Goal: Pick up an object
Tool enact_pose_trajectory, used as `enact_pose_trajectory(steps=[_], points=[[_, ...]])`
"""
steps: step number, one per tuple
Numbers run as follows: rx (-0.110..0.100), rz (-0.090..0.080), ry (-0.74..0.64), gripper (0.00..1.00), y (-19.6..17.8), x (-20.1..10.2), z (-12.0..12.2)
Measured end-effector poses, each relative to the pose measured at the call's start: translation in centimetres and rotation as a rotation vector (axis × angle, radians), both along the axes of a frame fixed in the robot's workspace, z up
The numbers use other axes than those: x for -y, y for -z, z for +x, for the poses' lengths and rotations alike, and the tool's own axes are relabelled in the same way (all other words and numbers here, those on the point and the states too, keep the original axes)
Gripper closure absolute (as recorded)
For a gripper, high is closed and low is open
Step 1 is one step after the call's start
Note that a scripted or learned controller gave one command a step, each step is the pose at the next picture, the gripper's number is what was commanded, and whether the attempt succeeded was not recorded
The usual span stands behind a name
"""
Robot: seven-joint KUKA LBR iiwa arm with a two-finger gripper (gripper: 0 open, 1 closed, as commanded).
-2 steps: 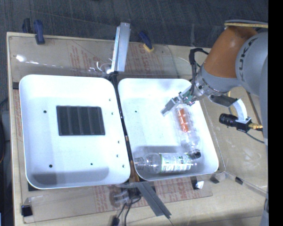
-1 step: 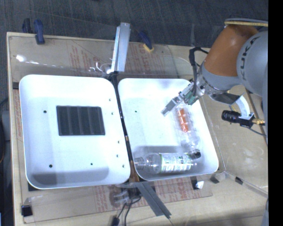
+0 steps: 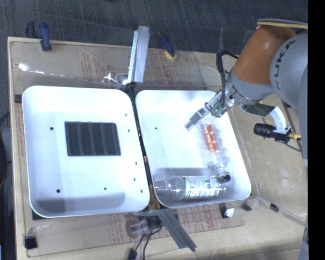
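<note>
A wooden bench [image 3: 271, 167] carried two white bins; the right bin [image 3: 168, 140] held two clear plastic bottles. The orange-label bottle [image 3: 212, 142] lay right of centre, just below the gripper [image 3: 197, 118], whose closure could not be told. Light, slippery and crushable, it likely suited a mid-body grasp.

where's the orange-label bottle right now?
The orange-label bottle lies in the right bin, along its right wall. The tool is just above its upper end, and its cap end is near the green-label bottle.
</note>
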State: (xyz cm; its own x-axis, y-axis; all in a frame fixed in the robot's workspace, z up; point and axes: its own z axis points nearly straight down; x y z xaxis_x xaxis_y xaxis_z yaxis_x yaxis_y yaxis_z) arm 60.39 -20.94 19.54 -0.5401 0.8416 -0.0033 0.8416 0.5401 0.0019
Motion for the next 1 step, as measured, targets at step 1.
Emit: enact_pose_trajectory(steps=[1], points=[[0.000,-0.001,-0.046,0.00,-1.60,-0.07,-0.74]])
